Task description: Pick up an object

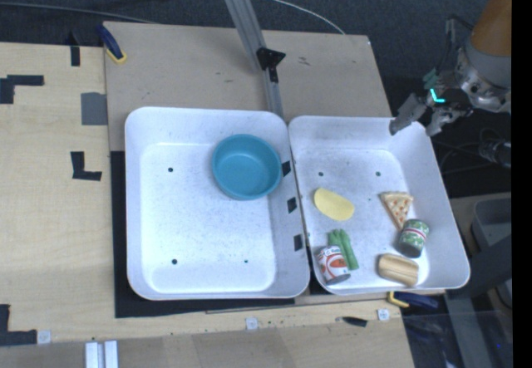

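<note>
hand: the hand (413, 119) hangs just past the far right corner of the right bin (440, 192), above its rim; how far it is spread i cannot tell, and nothing shows in its hold
arm: grey, with an orange band (497, 26) above the wrist, coming in from beyond the right bin's far right side
right bin: white and shallow, on the counter (332, 76), touching the left bin along its left side
pizza slice: (398, 208) near the right bin's right wall
green can: (413, 237) just in front of the pizza slice
bread roll: (397, 269) in the right bin's near right corner
yellow piece: (334, 204) at the right bin's middle
green stalk: (342, 248) just in front of the yellow piece
red can: (332, 265) in the right bin's near left corner, touching the green stalk
left bin: (150, 217) left of the right bin
blue bowl: (246, 167) upright in the left bin, towards the right bin
</note>
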Robot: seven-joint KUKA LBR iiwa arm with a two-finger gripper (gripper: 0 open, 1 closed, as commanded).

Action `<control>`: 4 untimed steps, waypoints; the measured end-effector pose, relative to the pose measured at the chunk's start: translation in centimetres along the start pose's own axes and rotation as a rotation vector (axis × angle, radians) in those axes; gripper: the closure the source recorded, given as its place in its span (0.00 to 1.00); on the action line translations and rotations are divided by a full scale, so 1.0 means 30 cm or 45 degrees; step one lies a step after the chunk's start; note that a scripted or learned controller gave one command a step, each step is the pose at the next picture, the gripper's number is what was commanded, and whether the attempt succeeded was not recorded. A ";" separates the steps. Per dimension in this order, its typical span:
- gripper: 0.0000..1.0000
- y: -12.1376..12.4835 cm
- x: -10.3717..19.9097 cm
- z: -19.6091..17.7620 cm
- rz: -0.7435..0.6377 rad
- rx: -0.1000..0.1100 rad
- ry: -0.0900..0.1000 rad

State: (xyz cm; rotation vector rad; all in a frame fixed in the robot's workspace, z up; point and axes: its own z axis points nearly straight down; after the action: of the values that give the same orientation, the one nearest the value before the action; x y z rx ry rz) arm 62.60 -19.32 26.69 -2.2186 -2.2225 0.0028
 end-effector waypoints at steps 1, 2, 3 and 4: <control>0.00 0.001 0.000 -0.002 0.000 -0.002 0.000; 0.00 -0.006 0.001 0.144 0.001 0.005 0.000; 0.00 -0.015 -0.005 0.292 0.001 0.005 0.000; 0.00 0.004 0.025 0.475 -0.001 0.005 0.001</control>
State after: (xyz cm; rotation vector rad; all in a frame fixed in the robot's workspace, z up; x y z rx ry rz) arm 62.68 -18.59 12.45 -2.2154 -2.2212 0.0063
